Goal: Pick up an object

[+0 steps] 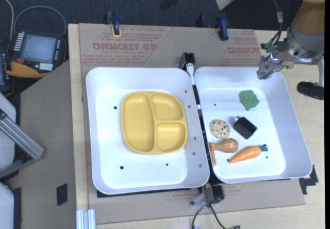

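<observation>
Nearest the camera, in the right bin, an orange carrot lies along the front, its green tip pointing right. Just left of it rests a tan, pear-shaped piece close to the bin's left wall. Slightly farther back sit a round cookie with dark chips and, just beside it on the right, a small black block. Beyond these, well apart from the rest, lies a green leafy item. In the left bin a yellow divided plate sits at the middle. Both bins rest on the counter. At the far right corner of the right bin, the gripper hovers over the rim, holding nothing; whether it is spread or pressed together cannot be told.
</observation>
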`<action>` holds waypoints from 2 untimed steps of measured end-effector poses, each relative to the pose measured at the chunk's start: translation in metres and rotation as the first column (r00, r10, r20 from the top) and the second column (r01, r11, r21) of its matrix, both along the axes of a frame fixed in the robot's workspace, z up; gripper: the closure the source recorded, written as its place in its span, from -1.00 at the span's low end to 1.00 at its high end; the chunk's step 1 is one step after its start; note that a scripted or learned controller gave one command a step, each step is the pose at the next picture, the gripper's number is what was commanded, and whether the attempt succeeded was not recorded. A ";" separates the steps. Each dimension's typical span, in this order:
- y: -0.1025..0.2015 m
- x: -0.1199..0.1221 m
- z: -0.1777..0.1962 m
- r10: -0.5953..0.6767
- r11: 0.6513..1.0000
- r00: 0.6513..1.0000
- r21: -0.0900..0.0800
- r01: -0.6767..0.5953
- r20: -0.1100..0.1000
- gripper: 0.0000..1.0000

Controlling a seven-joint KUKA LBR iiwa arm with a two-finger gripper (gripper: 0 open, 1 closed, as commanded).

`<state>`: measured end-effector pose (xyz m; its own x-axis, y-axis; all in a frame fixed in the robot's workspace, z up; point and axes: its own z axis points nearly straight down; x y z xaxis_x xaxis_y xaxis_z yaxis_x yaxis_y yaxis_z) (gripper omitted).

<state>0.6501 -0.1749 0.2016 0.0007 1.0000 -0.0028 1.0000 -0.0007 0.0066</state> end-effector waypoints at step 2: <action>0.037 -0.007 0.054 0.005 1.000 1.000 0.004 -0.005 -0.009 1.00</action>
<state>0.6431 -0.1377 0.2555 -0.0044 1.0000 0.0014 1.0000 0.0044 -0.0022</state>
